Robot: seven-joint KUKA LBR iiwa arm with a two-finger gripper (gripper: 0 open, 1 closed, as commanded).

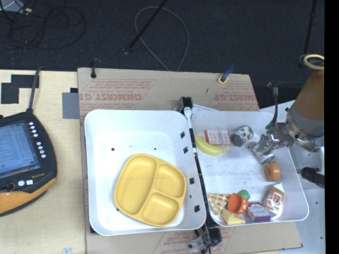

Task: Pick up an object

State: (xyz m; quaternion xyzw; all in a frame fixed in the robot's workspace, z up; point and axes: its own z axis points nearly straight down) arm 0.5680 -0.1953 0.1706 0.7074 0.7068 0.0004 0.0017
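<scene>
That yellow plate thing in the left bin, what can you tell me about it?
The yellow tray is a divided plate with three compartments: one long one along its left side and two smaller ones on the right. It looks like smooth moulded plastic with rounded corners and a raised rim. It lies flat, right side up, turned at a slant, on the floor of the left bin, toward its near right corner.
</scene>
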